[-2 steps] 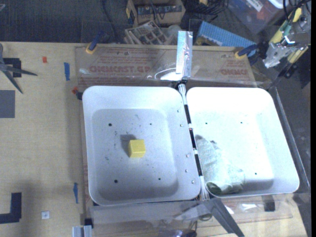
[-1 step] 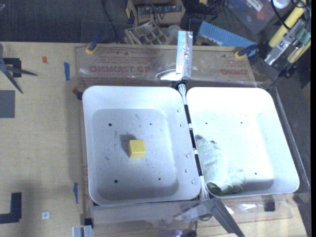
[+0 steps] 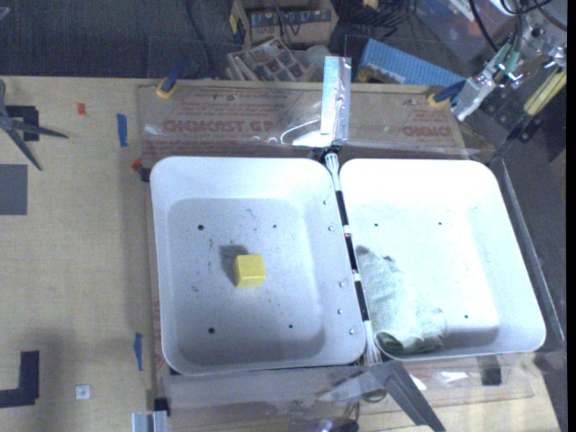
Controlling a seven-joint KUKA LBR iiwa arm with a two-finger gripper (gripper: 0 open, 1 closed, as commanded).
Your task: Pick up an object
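From my remote station I look down on two shallow white bins side by side on a wooden bench. In the left bin [image 3: 180, 196], near its middle, sits a small yellow block [image 3: 249, 270], resting flat on the speckled floor. In the right bin [image 3: 468, 205], along its left wall toward the lower edge of the frame, lies a crumpled grey-white cloth [image 3: 396, 309].
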